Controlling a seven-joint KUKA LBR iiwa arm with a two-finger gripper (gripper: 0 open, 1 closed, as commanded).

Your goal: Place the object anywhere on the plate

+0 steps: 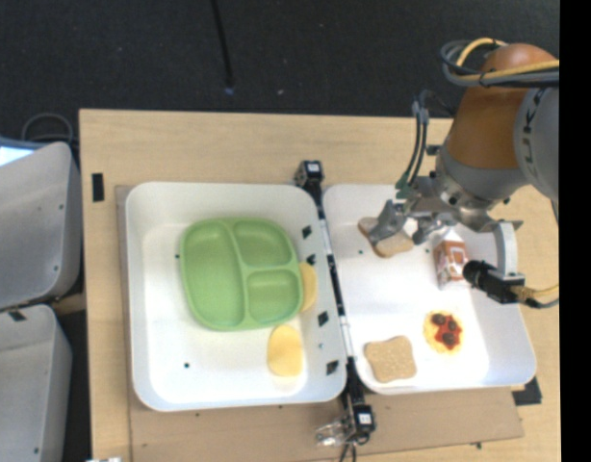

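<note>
Even overhead light is washing out both white bins [141,287] w/ mild glare, floor at top is staying dark, shadows are lying soft under the green plate [240,272], whole pic slightly soft.

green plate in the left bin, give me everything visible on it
The green plate is a matte, plastic-looking tray with rounded corners and three compartments: one long on the left, two smaller on the right. It lies flat, slightly rotated, on the left bin floor. Nothing sits in it. A yellow piece abuts its right edge; a larger yellow piece lies just below.
</note>
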